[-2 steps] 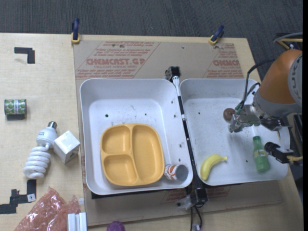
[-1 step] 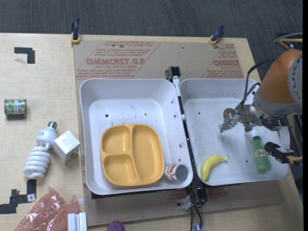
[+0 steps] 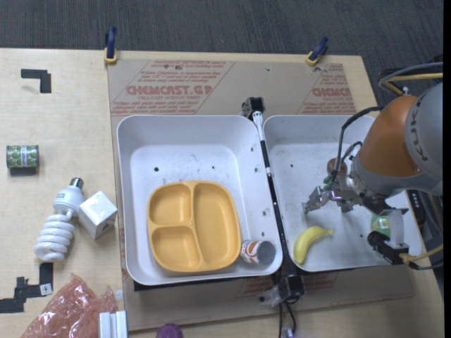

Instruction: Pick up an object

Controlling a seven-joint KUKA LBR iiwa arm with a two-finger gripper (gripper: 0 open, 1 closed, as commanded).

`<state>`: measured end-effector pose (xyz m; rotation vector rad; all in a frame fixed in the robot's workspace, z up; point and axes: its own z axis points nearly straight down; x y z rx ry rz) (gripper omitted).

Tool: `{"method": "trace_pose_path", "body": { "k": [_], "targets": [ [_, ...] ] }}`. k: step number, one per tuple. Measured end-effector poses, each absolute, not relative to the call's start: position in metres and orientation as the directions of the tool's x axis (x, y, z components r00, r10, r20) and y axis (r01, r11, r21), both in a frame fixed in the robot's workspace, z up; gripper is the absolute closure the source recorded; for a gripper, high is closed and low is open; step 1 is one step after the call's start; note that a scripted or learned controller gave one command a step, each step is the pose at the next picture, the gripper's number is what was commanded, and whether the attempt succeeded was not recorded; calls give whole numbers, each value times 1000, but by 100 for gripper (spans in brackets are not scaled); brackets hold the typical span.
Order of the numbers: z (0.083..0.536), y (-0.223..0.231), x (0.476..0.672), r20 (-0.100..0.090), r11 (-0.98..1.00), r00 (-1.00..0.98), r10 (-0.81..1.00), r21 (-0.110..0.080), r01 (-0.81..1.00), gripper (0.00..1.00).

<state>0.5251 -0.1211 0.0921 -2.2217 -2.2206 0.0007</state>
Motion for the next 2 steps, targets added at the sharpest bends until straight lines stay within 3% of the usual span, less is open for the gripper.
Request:
{"method": "trace_pose_path", "body": {
  "k": [1, 2],
  "targets": [
    [102, -122, 526, -1, -2, 2, 1000, 1, 1000, 100],
    [93, -166, 537, -2, -1, 1, 1000, 1, 1000, 100]
  ]
}}
